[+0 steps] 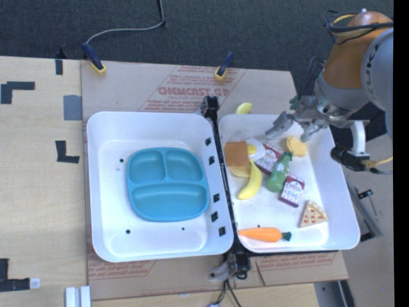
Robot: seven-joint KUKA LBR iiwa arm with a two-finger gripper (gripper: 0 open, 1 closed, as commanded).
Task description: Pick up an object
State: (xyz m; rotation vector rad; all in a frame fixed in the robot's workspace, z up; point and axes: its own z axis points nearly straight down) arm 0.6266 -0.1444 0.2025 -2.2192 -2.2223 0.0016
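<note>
Over right bin (pixel 332 232) back edge, gripper (pixel 293 128) fingers spread, nothing between, toys crowd centre, front-right w/ room.

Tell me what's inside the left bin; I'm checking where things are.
The left bin holds a blue divided plate. Whatever lies beneath the plate is covered.

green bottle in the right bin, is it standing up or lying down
Lying down. The green bottle rests on its side on the right bin floor, its length running along the floor between two small red cartons.
</note>
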